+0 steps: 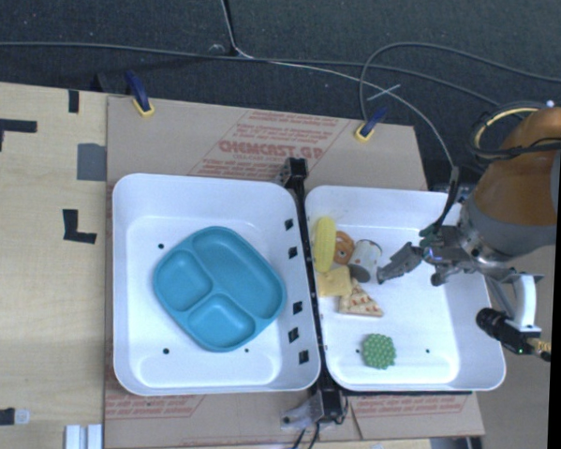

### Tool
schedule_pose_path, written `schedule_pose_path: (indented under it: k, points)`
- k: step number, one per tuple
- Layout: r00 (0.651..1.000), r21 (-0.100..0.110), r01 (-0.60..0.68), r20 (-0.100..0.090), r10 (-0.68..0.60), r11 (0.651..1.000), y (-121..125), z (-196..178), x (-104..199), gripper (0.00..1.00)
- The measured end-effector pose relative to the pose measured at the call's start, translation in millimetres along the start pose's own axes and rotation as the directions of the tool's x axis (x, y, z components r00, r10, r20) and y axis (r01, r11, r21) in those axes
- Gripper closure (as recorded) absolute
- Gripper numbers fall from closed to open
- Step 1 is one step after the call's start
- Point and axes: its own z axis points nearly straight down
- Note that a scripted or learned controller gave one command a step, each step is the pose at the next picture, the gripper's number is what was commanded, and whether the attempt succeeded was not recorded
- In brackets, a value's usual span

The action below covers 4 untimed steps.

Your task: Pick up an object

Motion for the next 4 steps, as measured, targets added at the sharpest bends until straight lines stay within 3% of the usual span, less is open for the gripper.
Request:
schedule_pose_path:
  k: [2,3,4]
  points:
    - [1.000,0.006,-0.001,-0.001,0.001,1.000,-8,104,-4,0.00]
    - [1.000,-0.002,0.000,-0.002,0.000,1.000,-6,131,-3,0.00]
    - [1.000,-0.006,0.002,-0.004,-0.002,1.000,-4,119,-1,1.00]
